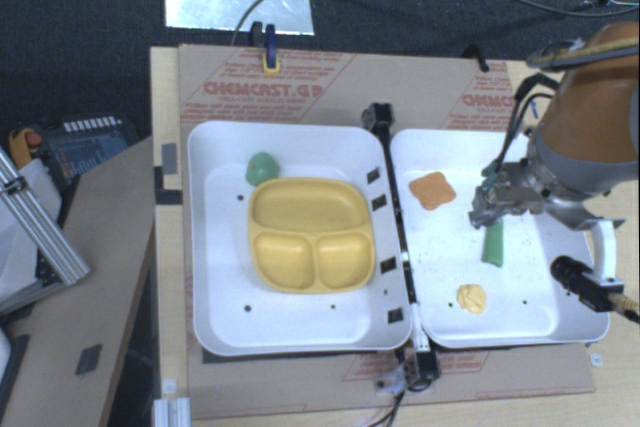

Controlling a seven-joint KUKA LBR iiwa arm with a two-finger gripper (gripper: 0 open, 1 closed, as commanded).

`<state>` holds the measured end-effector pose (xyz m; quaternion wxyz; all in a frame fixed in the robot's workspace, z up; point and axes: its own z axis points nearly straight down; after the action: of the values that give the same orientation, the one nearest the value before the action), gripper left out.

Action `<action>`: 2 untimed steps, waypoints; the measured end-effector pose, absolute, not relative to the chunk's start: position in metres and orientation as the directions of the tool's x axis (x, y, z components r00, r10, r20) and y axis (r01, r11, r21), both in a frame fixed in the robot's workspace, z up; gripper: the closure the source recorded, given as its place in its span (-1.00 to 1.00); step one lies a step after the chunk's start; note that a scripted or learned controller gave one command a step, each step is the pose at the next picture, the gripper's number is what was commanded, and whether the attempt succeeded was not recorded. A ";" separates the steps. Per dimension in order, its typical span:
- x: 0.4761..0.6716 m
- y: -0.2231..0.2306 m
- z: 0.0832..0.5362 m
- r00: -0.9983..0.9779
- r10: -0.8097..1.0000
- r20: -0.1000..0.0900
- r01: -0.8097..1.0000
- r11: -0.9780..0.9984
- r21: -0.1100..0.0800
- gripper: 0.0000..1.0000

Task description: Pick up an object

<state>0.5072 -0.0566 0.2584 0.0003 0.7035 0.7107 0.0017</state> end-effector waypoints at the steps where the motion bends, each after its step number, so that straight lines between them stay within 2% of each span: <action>1: 0.505 -0.004 0.259 -0.010 1.000 0.002 1.000 0.010 0.002 1.00; 2: 0.489 0.048 0.242 -0.010 1.000 0.003 1.000 0.010 0.000 1.00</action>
<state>0.4885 0.0476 0.2418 -0.0009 0.7036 0.7106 0.0009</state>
